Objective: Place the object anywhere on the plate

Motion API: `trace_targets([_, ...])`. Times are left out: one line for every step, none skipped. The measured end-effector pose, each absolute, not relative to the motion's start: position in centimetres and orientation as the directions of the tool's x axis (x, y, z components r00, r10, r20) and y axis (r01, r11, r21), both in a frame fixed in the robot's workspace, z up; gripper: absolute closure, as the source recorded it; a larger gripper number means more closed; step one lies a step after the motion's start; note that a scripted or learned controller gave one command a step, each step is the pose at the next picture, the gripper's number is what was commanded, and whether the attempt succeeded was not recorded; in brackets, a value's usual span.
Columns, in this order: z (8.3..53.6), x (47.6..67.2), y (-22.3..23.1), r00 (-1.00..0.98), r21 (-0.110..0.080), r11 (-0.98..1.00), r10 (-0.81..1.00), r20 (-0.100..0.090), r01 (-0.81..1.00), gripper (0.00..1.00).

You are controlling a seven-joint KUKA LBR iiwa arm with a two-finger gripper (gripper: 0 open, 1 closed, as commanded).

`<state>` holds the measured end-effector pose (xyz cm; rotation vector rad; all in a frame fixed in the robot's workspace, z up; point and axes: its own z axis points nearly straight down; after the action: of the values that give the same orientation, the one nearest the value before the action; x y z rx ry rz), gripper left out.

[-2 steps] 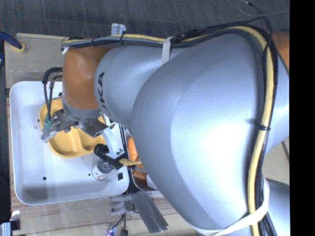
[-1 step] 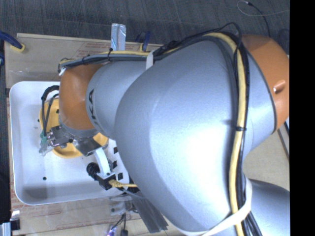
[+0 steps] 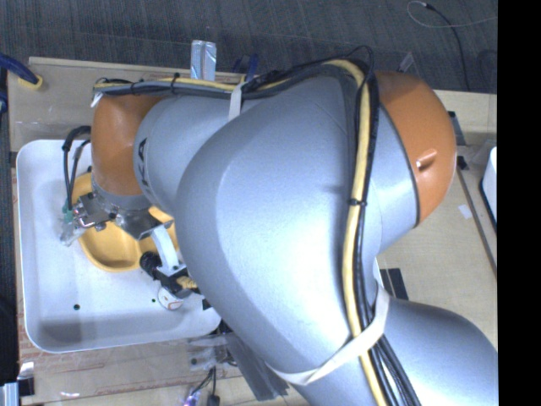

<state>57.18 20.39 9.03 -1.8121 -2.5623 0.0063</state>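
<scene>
A yellow plate (image 3: 112, 250) lies in the left white bin (image 3: 51, 311), and the arm covers much of it. My gripper (image 3: 82, 214) hangs over the plate's left part, below the orange wrist band (image 3: 114, 146). At the gripper's left tip, over the plate's left edge, shows a small greenish thing (image 3: 66, 219). Whether it is held is too small and too hidden to make out.
The big grey arm (image 3: 287, 227) covers the right bin and the bench's middle. A small white and red piece (image 3: 173, 303) sits near the left bin's front right. The bin's bare floor spreads at the front left. A blue item (image 3: 24, 70) lies at the bench's far left corner.
</scene>
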Motion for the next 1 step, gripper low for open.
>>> trace_targets([9.34,58.74,20.76,-0.058,-0.001,0.058,0.998,0.004,0.998,0.00])
